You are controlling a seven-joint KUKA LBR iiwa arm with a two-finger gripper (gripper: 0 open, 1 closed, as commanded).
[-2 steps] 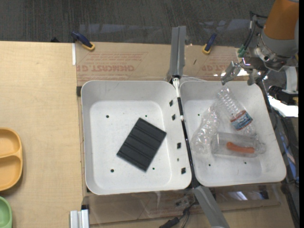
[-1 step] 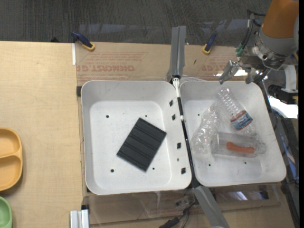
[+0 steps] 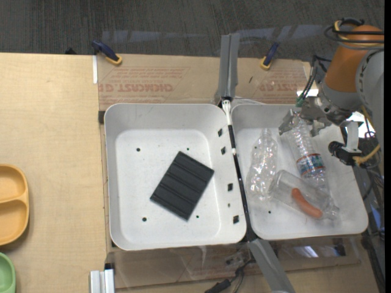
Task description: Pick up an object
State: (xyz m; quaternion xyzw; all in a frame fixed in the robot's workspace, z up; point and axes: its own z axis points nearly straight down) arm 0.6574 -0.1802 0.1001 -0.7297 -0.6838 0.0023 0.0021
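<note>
Two shallow white bins sat side by side on the bench, the left bin [image 3: 116,182] and the right bin [image 3: 351,224] meeting along a grey divider that ran from far to near between them. In the left bin lay a single black ribbed slab [image 3: 182,185], flat on the floor and turned at a slant, well apart from all four walls. The right bin held the clutter: a crumpled piece of clear plastic wrap [image 3: 261,163] toward its left side, a clear plastic bottle [image 3: 307,157] with a blue and red label lying lengthwise from far to near, and nearer the front a clear tumbler [image 3: 287,188] on its side, touching or just beside an orange, carrot-like piece [image 3: 305,203] (whether the piece was inside the clear plastic or only against it could not be told). The arm [image 3: 354,72], grey with its orange band, reached in from the right over the far right corner of the right bin. Its gripper [image 3: 302,122] hung at the far end of the bottle, right by the cap; whether the claw was spread or pressed together could not be told, since glare and clear plastic hid the tips. The bottle rested on the bin floor. Off to the left, on the pale bench top, a yellow divided tray [image 3: 12,203] showed at the edge, with a green dish [image 3: 5,273] just near of it.
</note>
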